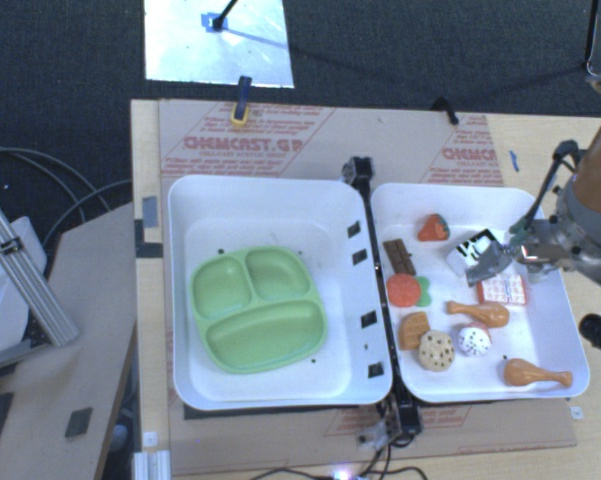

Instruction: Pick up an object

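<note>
While the grey arm (592, 203) with its orange band reaches in from the right of the camera view, its gripper (480, 266) hangs low over the right white bin (565, 313), in that bin's far half. Whether it is spread or pressed together cannot be told from this angle.

Just beside the gripper, on the near side, lies a small white and red printed carton (503, 290). Touching the carton's near edge is a tan plastic drumstick (478, 314). A red-orange toy strawberry with a green top (434, 228) sits to the left of the gripper, nearer the far wall. A brown chocolate bar (399, 257) lies along the bin's left wall, and a round red toy tomato on a green leaf (405, 290) lies just in front of it.

Nearer the camera come a brown bread-like lump (414, 329), a pale cookie with dark chips (436, 350) touching it, and a small white speckled ball (473, 341) just beside the cookie. A second tan drumstick (536, 373) lies by the near wall, well apart from the gripper.

The left white bin (195, 203) holds a light green divided plastic plate (257, 308), flat on its floor. Both bins rest on a brown printed cardboard sheet (280, 133) on the worktop (145, 143).
</note>
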